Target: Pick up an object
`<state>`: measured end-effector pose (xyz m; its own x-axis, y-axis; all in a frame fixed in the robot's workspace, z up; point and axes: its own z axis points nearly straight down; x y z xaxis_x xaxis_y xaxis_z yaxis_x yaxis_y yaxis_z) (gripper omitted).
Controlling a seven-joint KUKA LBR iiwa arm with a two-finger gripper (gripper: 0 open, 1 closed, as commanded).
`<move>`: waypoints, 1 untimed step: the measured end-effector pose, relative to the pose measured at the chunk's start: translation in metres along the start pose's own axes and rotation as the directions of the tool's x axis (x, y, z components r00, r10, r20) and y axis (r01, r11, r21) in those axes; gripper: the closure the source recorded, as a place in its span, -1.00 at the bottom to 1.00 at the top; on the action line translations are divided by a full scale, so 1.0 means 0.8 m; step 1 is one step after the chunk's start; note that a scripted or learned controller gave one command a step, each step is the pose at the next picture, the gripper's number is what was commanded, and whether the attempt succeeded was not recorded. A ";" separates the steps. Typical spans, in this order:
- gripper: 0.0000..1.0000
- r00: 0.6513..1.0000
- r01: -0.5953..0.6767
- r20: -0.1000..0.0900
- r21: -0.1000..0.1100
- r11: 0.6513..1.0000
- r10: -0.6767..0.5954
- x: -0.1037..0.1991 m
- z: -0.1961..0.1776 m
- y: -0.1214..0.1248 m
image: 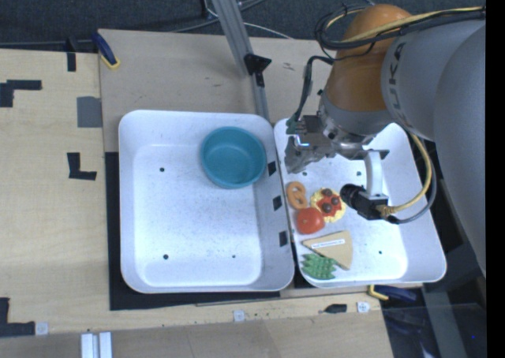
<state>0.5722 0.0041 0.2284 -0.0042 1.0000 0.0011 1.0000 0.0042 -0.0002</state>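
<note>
My gripper (297, 161) hangs low over the upper left part of the right bin (410, 258), just above a small pretzel (297, 194). Beside the pretzel lie a yellow piece with dark berries (328, 203) and a red tomato (309, 221). Below them rest a cheese wedge (331, 247) and a green leafy piece (318, 267). A blue bowl (232, 157) sits in the upper right of the left bin (158, 199). Nothing shows between the gripper's fingers.
The grey arm with its orange band (371, 41) covers the top of the right bin. A black cable part (361, 200) hangs by the berries piece. A slanted metal pole (237, 29) stands behind the bins.
</note>
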 end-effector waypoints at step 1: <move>1.00 1.000 0.000 0.000 0.000 1.000 0.000 0.062 -0.011 0.005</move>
